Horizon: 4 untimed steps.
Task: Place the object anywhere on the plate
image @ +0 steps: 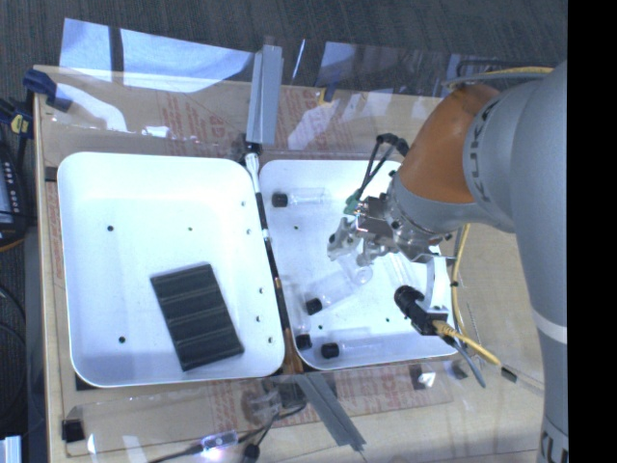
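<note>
1. Reaching in from the right, the grey arm with its orange band is seen bent over the right bin, and the gripper is held low above the middle of that bin's floor
2. Whether the gripper is spread apart, closed together or clamped on anything cannot be told, since its tip is lost against the white floor and the metal parts around it
3. A faint, clear object is made out on the floor of the right bin, just below the gripper in the picture; whether it is touched by the gripper cannot be told
4. The dark ribbed plate is found lying flat in the left bin, towards its lower middle and turned at a slant, well apart from the gripper and from the clear object
5. Several small black pieces are scattered along the left side and lower edge of the right bin
6. A yellow cable is seen trailing beside the lower right corner of the right bin
</note>
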Each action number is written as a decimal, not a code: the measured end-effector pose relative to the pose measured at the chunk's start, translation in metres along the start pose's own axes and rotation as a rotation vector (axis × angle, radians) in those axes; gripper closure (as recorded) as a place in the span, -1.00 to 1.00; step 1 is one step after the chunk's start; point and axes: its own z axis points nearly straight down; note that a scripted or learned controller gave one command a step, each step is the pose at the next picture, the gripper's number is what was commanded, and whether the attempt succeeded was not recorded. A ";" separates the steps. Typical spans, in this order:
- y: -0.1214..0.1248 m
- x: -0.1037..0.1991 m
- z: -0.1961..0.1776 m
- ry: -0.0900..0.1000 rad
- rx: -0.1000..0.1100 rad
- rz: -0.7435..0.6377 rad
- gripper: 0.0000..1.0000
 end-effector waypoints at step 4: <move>-0.089 0.161 0.007 -0.001 0.007 0.391 1.00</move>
